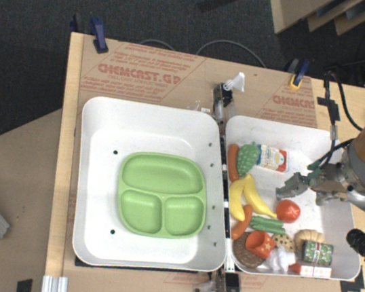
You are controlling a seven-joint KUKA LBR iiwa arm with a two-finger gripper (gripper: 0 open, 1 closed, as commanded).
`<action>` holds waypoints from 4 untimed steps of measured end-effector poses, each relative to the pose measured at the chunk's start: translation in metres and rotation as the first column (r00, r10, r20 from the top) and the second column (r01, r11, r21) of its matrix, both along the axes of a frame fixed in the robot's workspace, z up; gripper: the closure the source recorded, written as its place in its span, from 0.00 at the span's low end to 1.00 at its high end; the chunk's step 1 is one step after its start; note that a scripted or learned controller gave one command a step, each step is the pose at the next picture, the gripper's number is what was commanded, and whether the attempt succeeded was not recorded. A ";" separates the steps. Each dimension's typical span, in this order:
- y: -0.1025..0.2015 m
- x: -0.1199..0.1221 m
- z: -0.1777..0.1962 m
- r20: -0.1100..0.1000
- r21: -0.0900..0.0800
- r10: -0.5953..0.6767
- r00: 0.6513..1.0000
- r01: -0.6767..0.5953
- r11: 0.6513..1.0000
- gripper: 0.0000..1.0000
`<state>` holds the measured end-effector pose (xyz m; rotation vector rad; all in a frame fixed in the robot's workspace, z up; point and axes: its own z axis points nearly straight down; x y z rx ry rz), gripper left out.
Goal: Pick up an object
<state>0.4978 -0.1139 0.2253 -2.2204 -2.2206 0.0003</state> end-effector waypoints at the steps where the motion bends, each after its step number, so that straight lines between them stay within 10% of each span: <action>1: -0.042 0.018 -0.100 -0.006 0.000 -0.004 1.000 0.004 1.000 0.00; 2: -0.042 0.034 -0.143 -0.003 0.000 -0.001 1.000 0.001 1.000 0.00; 3: -0.042 0.034 -0.131 0.001 -0.001 -0.001 1.000 0.001 1.000 1.00; 4: 0.051 0.091 -0.034 0.016 0.002 0.012 1.000 -0.012 1.000 1.00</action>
